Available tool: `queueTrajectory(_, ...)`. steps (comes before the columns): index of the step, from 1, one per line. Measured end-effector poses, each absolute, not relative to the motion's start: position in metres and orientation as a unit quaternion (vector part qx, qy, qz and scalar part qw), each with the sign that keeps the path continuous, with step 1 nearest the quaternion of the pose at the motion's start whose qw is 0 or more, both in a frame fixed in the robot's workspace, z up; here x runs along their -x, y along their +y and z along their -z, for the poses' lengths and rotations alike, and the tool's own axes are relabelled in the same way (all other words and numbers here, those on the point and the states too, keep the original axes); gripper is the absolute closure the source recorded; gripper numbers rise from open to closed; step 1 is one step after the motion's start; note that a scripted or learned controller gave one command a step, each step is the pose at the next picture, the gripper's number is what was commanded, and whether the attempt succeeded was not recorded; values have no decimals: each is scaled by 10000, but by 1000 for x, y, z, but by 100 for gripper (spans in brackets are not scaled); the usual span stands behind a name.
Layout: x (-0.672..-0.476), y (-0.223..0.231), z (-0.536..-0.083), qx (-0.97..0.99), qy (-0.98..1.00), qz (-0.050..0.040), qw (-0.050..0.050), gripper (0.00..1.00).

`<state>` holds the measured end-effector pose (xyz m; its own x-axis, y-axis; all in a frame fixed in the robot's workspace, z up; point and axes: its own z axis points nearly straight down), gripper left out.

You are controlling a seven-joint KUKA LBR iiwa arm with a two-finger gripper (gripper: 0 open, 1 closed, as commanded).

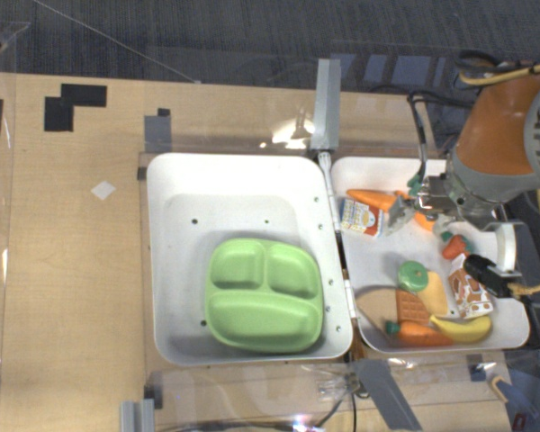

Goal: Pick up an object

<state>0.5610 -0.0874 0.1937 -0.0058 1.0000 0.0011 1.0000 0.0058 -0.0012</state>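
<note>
Progress: nothing lifted yet | gripper (412, 207) low in right bin (378, 174), upper right of frame, grip state cannot be told | carrot (374, 198) just beside it | grasp and lift remain

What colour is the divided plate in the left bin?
Light green, the divided plastic plate, seen clearly in the camera view.

In the right bin (371, 286) lie toy foods: an orange carrot (375, 199) and small carton (360, 216) far left, a yellow banana (461, 329) near right, a green round piece (413, 276) between.
</note>
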Motion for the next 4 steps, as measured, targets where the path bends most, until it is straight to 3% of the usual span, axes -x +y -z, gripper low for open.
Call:
queueTrajectory(1, -599, -116, -109, 7359, -6770, 49, -49, 0)
queueTrajectory(2, -669, -105, -105, 7153, -6988, -62, 15, 0)
queueTrajectory(3, -670, -109, -104, 7055, -7087, -41, 51, 0)
queueTrajectory(4, -670, -107, -105, 6999, -7142, -60, 11, 0)
